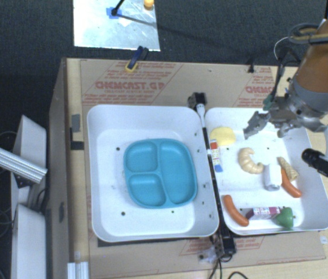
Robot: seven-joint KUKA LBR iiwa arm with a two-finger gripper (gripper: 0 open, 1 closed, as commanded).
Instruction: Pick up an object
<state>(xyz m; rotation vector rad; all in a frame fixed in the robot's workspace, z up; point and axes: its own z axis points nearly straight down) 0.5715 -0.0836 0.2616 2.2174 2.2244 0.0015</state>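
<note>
Open white floor of right bin [320, 205] below end effector [268, 122], croissant [249, 160] near.

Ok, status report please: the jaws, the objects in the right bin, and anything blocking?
Gripper above right bin, holding nothing. Croissant nearest, untouched. Nothing in the way.

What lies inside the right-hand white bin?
In the shallow white right bin: yellow lemon-shaped piece, tan croissant, two orange sausages, green pepper, small tubes. The arm hides its far corner.
</note>
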